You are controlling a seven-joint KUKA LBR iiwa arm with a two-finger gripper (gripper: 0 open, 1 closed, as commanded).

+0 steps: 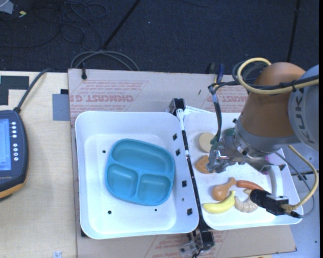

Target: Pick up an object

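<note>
The claw [218, 163] is hanging low over the right bin [290, 211], its tips sitting just beside a brown flat piece [202, 164] at its 9 o'clock; how far it is opening cannot be told. A banana [219, 206] and drumstick [224, 188] are lying toward 6 o'clock. A blue divided plate [140, 171] is resting in the left bin [89, 208].

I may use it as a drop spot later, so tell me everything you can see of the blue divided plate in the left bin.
The blue divided plate looks like smooth moulded plastic, rounded at the corners, with three compartments: one wide, two smaller. It lies flat and right way up, slightly turned, on the floor of the left white bin, apart from its walls. Nothing lies in it or touches it.
</note>
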